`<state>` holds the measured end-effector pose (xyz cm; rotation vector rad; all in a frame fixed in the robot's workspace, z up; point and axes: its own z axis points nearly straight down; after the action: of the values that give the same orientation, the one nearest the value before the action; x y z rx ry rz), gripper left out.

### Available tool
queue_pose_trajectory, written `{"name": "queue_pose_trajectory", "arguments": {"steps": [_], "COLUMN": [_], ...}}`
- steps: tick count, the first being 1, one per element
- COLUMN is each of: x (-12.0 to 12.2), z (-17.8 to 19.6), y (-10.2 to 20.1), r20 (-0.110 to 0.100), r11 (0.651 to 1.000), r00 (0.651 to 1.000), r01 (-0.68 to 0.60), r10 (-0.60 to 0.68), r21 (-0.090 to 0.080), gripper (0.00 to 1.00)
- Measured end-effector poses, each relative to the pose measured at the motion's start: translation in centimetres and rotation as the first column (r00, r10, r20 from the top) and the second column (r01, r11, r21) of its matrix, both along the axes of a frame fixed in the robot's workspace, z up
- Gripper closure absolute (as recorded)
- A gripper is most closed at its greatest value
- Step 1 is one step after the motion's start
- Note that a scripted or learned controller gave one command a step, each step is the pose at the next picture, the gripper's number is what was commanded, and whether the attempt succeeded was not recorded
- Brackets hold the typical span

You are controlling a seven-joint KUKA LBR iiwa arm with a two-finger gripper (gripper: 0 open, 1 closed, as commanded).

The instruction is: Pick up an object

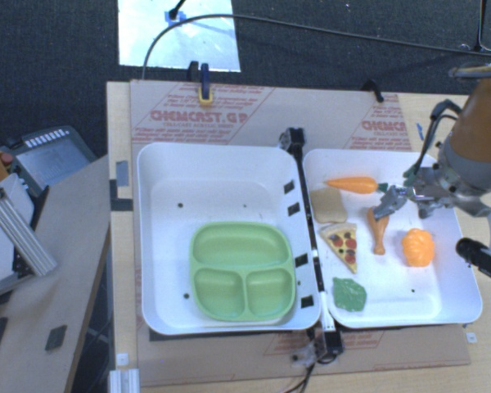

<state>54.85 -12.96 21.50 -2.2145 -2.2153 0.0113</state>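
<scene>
Up close, slim tan drumstick (378, 232), pincer (385, 205) just above

R bin (450, 305): bare floor lower right; 5 toys crowd left.

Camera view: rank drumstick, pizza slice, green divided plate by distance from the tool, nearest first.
Measured from the tool over the right bin:
1. Drumstick, right bin, just below it.
2. Pizza slice, right bin, near the divider.
3. Green divided plate, left bin, farthest.
</scene>
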Motion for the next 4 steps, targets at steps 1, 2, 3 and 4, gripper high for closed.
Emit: {"name": "queue_pose_trajectory", "arguments": {"steps": [1,2,3,4], "x": [0.3,0.0,0.7,0.8], "z": [0.7,-5.0,-10.4,-13.1], "y": [0.0,-0.9,-1.5,-1.5], "r20": [0.013,0.008,0.009,0.012], "r11": [1.000,1.000,1.000,1.000], "r00": [1.000,1.000,1.000,1.000], "r01": [-0.003,0.000,-0.001,-0.001], "r10": [0.003,0.000,0.001,0.001], "r21": [-0.002,-0.001,-0.001,-0.001], "gripper": [0.00,0.00,0.00,0.00]}}
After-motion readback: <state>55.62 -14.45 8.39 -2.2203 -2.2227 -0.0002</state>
